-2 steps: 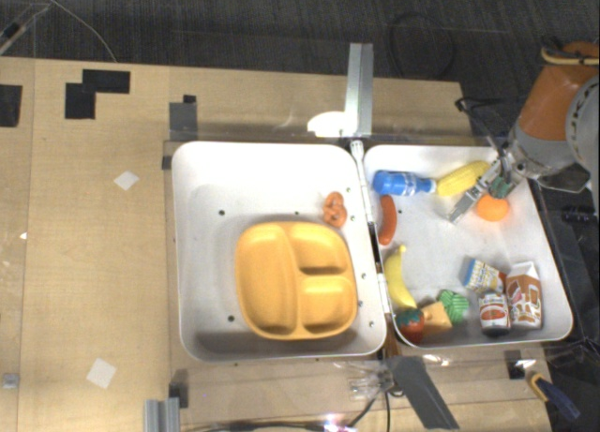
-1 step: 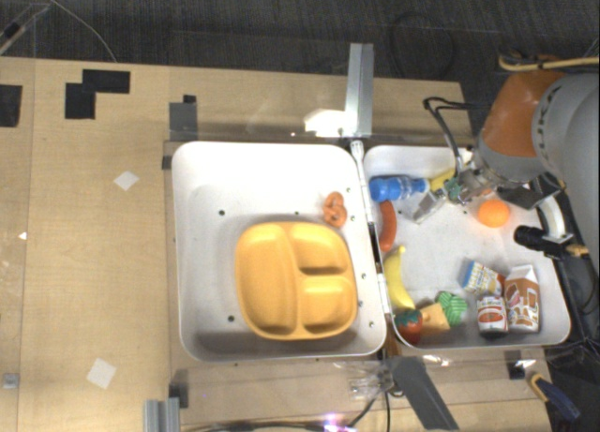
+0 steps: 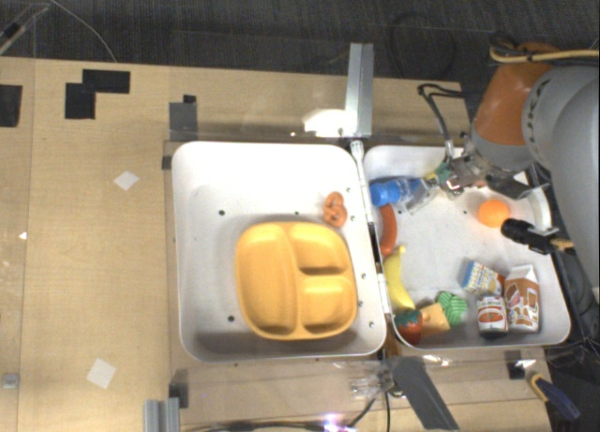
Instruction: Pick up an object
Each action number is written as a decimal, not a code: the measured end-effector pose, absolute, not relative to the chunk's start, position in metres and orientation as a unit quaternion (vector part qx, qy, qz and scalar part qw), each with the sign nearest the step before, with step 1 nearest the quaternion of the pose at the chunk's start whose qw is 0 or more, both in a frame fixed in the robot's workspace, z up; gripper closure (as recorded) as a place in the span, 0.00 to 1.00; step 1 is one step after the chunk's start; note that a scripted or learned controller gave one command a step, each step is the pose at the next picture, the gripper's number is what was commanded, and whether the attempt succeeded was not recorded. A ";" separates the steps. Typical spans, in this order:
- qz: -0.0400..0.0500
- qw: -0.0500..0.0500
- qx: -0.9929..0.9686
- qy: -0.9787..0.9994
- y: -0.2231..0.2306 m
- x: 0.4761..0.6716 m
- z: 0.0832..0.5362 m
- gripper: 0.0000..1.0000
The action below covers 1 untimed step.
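**Arm low over the right bin's far edge, objects spread below it**

The right bin (image 3: 553, 327) holds the things to pick from. A blue bottle (image 3: 392, 192) lies near its far left corner, a clear cap end pointing toward the gripper (image 3: 457, 175), which sits just beside it over the far edge of the bin. Whether the gripper is spread or closed cannot be told here, and nothing can be seen held in it. An orange ball (image 3: 493, 212) rests near the right wall, close below the wrist. Along the left wall lie a red-orange carrot-like piece (image 3: 388, 227) and, nearer the front, a yellow banana (image 3: 397, 280). At the front left corner sit a small red and orange toy (image 3: 412, 324) and a green ridged piece (image 3: 453, 306), touching or nearly so. A small printed packet (image 3: 480, 276) lies toward the front right, with a red can (image 3: 491, 314) and a brown-and-white carton (image 3: 522, 301) standing side by side at the front right corner.

The grey arm (image 3: 562, 130) comes in from the right, its orange band (image 3: 502, 107) above the wrist, bending down over the bin's far right corner.

The left bin (image 3: 202, 196) carries a yellow divided tray (image 3: 295, 278) near its front right and a small orange pretzel-like toy (image 3: 334, 208) by its right wall.
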State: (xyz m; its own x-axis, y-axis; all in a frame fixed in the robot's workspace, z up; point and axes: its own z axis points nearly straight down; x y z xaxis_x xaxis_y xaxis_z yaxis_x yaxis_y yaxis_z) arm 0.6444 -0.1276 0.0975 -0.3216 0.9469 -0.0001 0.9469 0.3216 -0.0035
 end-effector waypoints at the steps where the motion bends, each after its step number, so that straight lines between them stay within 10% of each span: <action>1: -0.003 -0.004 -0.670 -0.742 -0.088 0.631 0.088 0.00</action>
State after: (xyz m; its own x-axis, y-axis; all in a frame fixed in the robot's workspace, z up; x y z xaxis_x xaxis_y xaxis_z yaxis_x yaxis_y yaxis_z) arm 0.6307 -0.0882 0.0882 -0.1024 0.9947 -0.0021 0.9947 0.1024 0.0095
